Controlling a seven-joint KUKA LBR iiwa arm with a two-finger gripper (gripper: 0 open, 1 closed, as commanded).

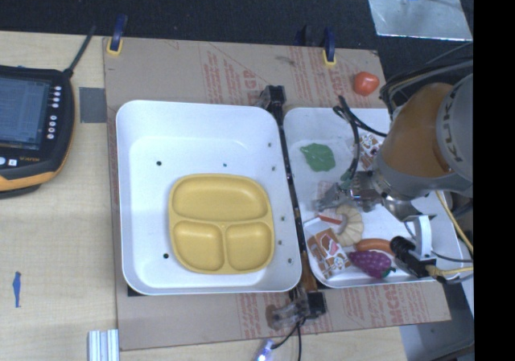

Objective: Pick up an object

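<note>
From where I stand, the arm (418,142) leans in over the right bin (322,115) with its gripper (341,195) low among the clutter, and that makes sense, since this bin has all the loose things worth picking. Whether the gripper is open or closed I cannot tell; the wrist and cables sit over it and the dark metal blurs into the pile. Nothing can be seen caught in it, so I would judge the pick is not yet made. Just below the gripper, nearly touching it, lies a tan ring-shaped piece (351,226), which looks the likeliest target. A red-and-white packet (327,250) lies a little further toward the near wall. Beyond those, away from the gripper toward the bin's near corner, a purple eggplant toy (372,263) and a brown sausage (375,245) lie side by side. A green piece (318,157) sits apart on the far side of the gripper, with bare floor around it, probably an easier grab. The left bin (129,190), well away across the shared wall, has a yellow divided plate (220,221) lying flat, likely too broad for this gripper. A red ball (366,83) rests on the cardboard outside both bins.
</note>
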